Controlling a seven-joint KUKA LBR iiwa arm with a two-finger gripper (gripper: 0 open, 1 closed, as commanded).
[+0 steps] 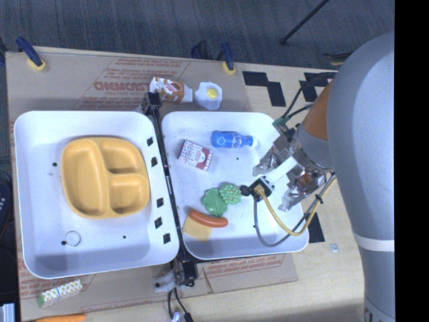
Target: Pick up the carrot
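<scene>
The carrot (208, 218), an orange-red stick, lies in the front left part of the right bin (248, 247), resting on a yellow wedge (195, 229). A dark green leafy piece (214, 202) touches its upper side. My gripper (298, 180) hangs over the bin's right edge, well to the right of the carrot and a little farther back, with nothing seen in it. The grey arm covers much of the gripper.
The right bin also holds a blue bottle (232, 139), a red and white carton (194, 154) and a light green bunch (230, 193). A yellow divided tray (105, 176) sits in the left bin (33, 247). A small jar (167, 89) and an egg-like toy (209, 94) stand behind the bins.
</scene>
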